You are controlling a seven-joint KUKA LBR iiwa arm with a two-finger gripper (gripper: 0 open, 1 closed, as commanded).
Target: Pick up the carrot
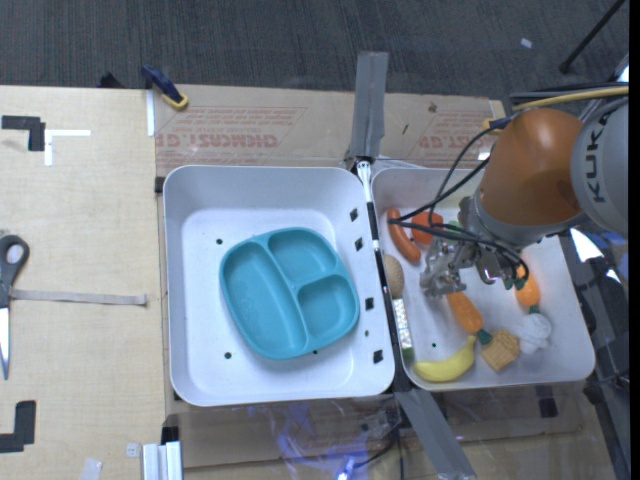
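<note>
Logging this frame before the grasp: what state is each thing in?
Gripper: low in the right bin, just above the carrot.
Carrot: lying loose on the bin floor.
Banana: lying by the front wall.
Blue tray: flat in the left bin.

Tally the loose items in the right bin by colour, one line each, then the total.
Orange: 3 (carrot, a second orange piece, an orange-red piece near the far wall)
Yellow: 2 (banana, corn-like block)
Brown: 1 (oval piece)
White: 1 (lump)
Total: 7 that I can make out; the arm hides part of the bin.
</note>
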